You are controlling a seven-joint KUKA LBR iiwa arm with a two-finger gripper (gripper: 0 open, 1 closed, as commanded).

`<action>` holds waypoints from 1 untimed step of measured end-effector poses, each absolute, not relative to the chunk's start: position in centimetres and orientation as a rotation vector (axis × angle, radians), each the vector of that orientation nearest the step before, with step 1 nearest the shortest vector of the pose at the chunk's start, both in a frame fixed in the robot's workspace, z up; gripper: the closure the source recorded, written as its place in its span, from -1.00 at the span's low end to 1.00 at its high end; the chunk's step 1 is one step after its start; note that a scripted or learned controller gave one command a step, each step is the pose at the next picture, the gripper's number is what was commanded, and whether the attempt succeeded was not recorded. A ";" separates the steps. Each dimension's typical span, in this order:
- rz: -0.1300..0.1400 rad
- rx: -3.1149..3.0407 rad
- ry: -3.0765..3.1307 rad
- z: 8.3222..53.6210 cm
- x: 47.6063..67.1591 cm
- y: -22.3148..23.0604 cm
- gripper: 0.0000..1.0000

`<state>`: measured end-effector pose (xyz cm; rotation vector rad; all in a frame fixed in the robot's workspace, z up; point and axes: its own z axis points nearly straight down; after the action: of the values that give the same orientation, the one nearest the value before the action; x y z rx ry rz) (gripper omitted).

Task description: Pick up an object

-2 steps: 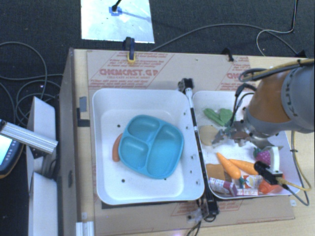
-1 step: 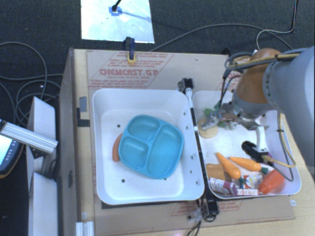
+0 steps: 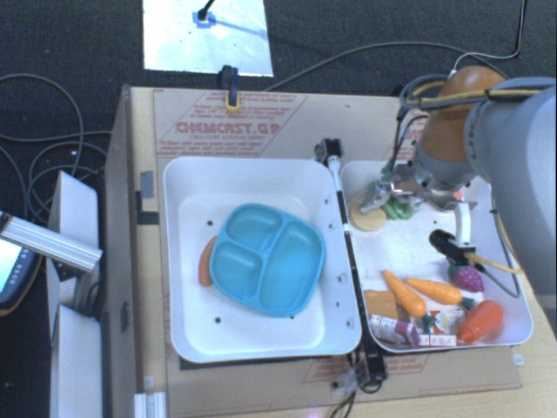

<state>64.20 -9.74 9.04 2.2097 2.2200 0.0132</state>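
Observation:
My gripper (image 3: 384, 197) hangs low over the far left corner of the right bin (image 3: 409, 251). A small green toy (image 3: 399, 208) lies right beside and partly under it. A tan round disc (image 3: 367, 219) sits just in front of the gripper by the bin's left wall. Whether the green toy is gripped is hidden by the wrist. Two orange carrots (image 3: 406, 293) (image 3: 435, 290), a larger carrot (image 3: 480, 320) and a purple grape bunch (image 3: 468, 278) lie along the near right side.
The left bin (image 3: 187, 233) holds a blue divided plate (image 3: 267, 258) with an orange sausage (image 3: 206, 261) at its left edge. A black piece (image 3: 448, 244) and cables hang off the arm over the right bin. Flat packets (image 3: 409, 327) lie at that bin's front edge.

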 end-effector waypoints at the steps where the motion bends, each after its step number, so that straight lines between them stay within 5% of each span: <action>1: -0.011 2.226 2.224 9.0 66.7 -11.2 -1.00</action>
<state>66.73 -11.20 9.00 2.2262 2.2243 -0.0114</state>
